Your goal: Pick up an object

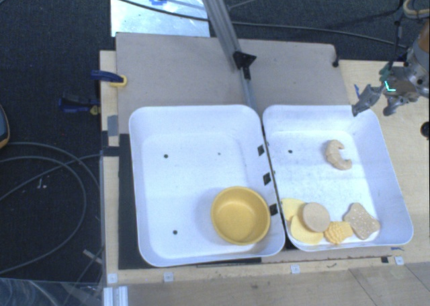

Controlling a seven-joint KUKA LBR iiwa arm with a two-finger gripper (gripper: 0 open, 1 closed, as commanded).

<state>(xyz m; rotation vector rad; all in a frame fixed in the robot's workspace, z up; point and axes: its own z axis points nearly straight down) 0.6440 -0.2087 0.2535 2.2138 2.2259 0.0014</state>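
We log the flat tan board bench top [201, 72] first, matte, smooth, spreading left of and below the gripper. Two shallow white moulded-plastic bins sit on it side by side, rounded corners, glossy rims. The left white bin [168, 136] lies well to the gripper's left and lower in frame; we see small dark dots on its floor. The right white bin [386, 163] has its upper right corner just below the gripper; its floor looks faintly speckled.

The grey two-finger gripper [376, 101] hangs at the right edge of frame, over the bench just above that bin's upper rim, nothing between its fingers. The two metal fingers look spread apart, so we call it open; a small teal light shows on its body.

Objects, all below and left of the gripper:
- round yellow plastic bowl [240, 214], smooth, upright, in the left bin's lower right corner, farthest away.
- flat yellow disc-shaped piece [299, 224], in the right bin's lower left corner.
- round beige puck-shaped piece [315, 216], lying on that yellow disc.
- tan star-like biscuit-shaped piece [361, 221], rough-edged, lower right of the bin.
- beige croissant-shaped piece [337, 155], curved, lumpy, nearest the gripper, alone mid-bin.
- small yellow waffle-textured piece [338, 232], touching the disc and the biscuit shape.

We read no labels or writing anywhere.
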